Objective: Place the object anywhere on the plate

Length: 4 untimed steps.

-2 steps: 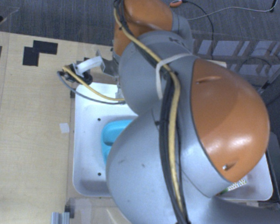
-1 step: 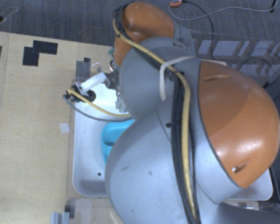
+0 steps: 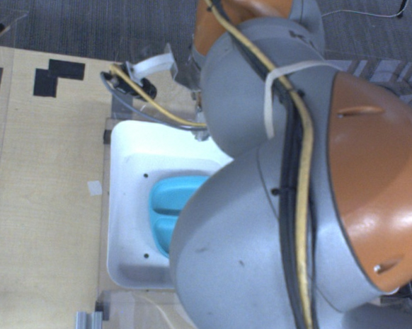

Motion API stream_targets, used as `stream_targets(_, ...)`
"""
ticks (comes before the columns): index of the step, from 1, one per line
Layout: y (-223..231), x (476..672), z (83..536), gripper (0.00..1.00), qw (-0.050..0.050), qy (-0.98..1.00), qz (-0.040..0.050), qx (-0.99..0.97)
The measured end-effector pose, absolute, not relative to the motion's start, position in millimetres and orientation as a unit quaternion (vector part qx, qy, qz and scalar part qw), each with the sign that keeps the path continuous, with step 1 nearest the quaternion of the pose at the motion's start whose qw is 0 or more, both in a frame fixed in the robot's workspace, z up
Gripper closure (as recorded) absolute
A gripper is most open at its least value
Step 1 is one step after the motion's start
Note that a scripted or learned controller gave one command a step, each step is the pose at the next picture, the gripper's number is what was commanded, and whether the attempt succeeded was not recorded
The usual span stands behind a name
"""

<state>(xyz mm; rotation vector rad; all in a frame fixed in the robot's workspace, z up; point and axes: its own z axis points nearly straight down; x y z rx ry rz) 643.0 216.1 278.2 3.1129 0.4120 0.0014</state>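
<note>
A light blue plate (image 3: 169, 205) with two compartments lies in the white bin (image 3: 126, 189), and only its left part shows. The grey arm with its orange band (image 3: 374, 188) covers the plate's right side and most of the bin. What lies under the arm is hidden.
The wooden bench (image 3: 41, 183) stretches to the left of the bin, with black marker shapes (image 3: 57, 76) near its far edge. A yellow cable and a white bracket (image 3: 145, 77) sit above the bin's far rim.
</note>
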Motion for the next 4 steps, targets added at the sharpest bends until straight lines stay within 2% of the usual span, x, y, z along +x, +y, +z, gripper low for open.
stream_targets(1,234,662.1,303,1.0,0.001,0.1,0.0011,0.995)
stream_targets(2,206,661.9,211,1.0,0.002,0.13,-0.002,0.992)
stream_targets(3,234,596.0,167,1.0,0.001,0.102,-0.0015,0.995)
stream_targets(4,234,645.0,292,1.0,0.001,0.101,0.0005,0.995)
